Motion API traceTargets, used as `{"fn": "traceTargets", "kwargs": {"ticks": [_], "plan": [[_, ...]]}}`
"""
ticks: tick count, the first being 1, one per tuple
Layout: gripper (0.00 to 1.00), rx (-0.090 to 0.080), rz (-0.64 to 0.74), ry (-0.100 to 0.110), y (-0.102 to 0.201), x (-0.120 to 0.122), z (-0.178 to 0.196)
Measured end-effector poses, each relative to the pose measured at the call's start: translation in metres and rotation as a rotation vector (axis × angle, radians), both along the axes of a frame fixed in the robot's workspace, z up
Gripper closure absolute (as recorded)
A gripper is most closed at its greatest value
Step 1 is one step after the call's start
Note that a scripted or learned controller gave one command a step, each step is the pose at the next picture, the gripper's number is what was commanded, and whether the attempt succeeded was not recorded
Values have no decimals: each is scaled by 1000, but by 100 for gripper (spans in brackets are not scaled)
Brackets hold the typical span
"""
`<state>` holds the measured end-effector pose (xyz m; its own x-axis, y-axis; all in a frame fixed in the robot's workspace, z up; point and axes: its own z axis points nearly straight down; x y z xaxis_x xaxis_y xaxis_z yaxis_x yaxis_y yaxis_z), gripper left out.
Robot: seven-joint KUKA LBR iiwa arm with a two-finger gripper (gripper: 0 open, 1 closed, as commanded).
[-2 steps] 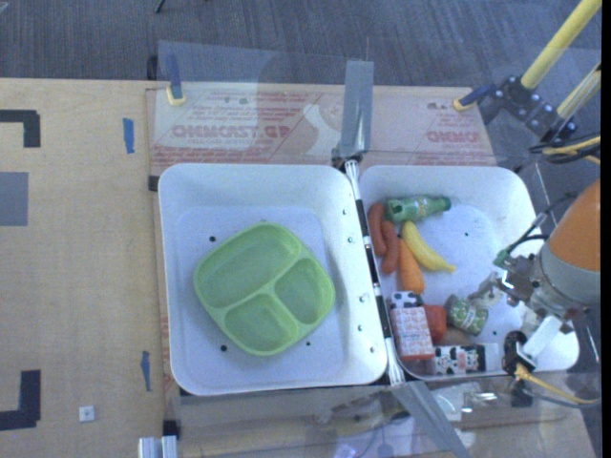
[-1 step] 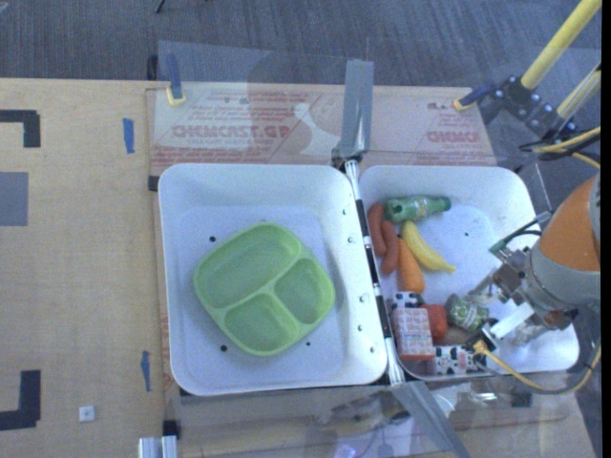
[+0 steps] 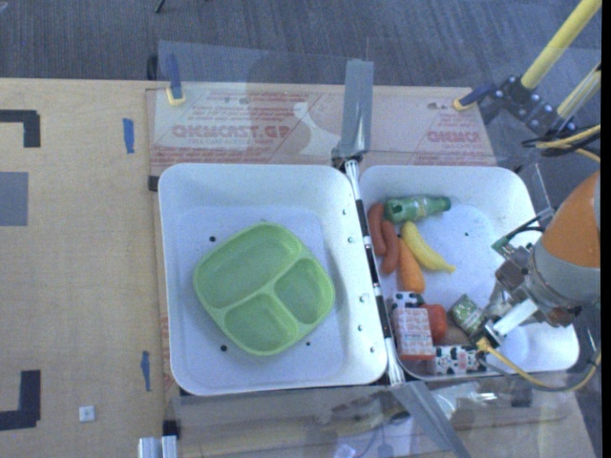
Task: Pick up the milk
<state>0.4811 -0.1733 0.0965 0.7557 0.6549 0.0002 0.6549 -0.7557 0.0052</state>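
Observation:
The milk is a small carton with a black-and-white cow-spot end and a pinkish-red body. It lies flat at the front left of the right bin, against the divider. My gripper hangs low over the front right of that bin, to the right of the carton and apart from it. A small green object and a red tomato-like piece lie between them. Nothing shows held by the gripper.
A second cow-spotted box lies along the right bin's front wall. Further back are a green bottle, a banana, a carrot and a sausage. A green divided plate sits in the left bin.

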Motion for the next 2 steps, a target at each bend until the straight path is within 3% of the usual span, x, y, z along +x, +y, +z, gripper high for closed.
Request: {"fn": "traceTargets", "kwargs": {"ticks": [1,2], "plan": [[0,0,0,0,0,0,0],[0,5,-49,6,-15,16,16]]}}
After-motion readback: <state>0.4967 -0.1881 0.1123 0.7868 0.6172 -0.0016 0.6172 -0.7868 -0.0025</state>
